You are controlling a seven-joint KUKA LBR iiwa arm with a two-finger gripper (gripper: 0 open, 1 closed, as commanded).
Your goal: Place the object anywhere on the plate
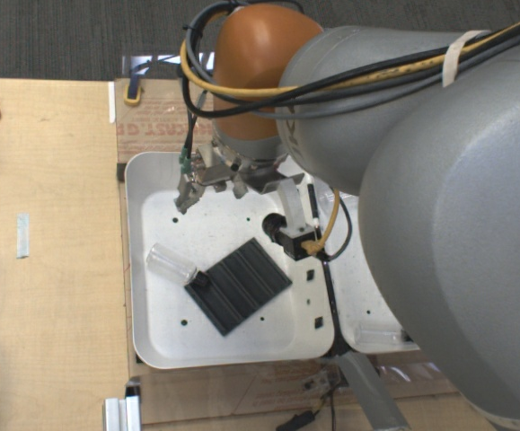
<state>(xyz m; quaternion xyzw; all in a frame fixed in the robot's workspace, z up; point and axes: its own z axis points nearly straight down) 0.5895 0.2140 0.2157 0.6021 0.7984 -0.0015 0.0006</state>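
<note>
Near the bin's [143, 241] middle lies the dark ribbed plate [242, 285], with a small clear plastic tube [171, 263] touching its left corner: light, slippery, best pinched across its width. Whether the gripper [186, 196], above the bin's upper left, is spread, I cannot tell

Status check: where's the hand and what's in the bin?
Hand hovering over bin, upper left. Black ridged plate lying flat. Clear tube touching its left corner.
</note>
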